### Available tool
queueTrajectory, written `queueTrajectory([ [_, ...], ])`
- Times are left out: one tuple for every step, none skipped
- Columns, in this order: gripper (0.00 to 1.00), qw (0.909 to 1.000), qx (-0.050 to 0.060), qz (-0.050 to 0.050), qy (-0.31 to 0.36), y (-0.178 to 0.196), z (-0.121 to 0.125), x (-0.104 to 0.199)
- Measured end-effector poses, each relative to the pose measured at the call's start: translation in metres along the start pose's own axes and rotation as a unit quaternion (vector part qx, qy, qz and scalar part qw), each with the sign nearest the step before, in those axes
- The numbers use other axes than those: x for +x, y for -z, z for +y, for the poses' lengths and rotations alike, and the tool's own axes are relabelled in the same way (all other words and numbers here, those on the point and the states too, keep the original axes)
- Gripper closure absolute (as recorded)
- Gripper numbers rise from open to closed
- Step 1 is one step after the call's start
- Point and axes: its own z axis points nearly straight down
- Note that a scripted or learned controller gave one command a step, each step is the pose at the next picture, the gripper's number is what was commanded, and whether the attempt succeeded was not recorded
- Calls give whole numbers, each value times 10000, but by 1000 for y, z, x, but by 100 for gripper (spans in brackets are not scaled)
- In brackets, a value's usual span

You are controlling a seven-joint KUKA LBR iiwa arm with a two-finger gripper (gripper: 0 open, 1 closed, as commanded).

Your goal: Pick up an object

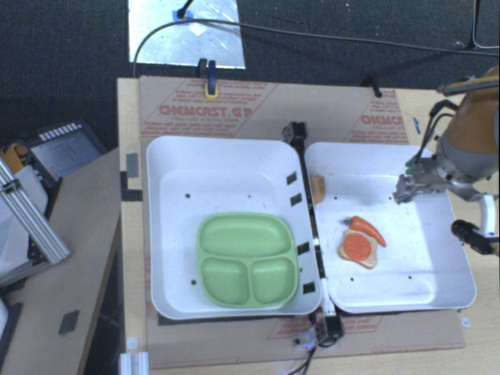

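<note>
1. Two white bins side by side on the worktop (258, 108).
2. In the left bin (168, 170): a green plate (246, 258) with three parts.
3. In the right bin (445, 280): an orange toy (362, 242), near the middle, lying flat.
4. By the wall between the bins, a small tan thing (317, 188).
5. Claw (406, 187) low over the right bin's far right part, apart from the toy, nothing in it.
6. Claw open or shut: cannot tell.

Cardboard sheet (234, 104) under the bins carries red print "CHEMCAST GP" at upper left; same print repeats at upper right, partly legible. No other readable text.
</note>
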Motion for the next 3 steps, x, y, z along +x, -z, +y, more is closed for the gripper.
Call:
queueTrajectory([
  [100, 10000, 0, 3, 14, 54, -5, 7],
  [100, 10000, 12, 5, 15, 64, -4, 7],
  [100, 10000, 17, 15, 40, 73, -2, 59],
])
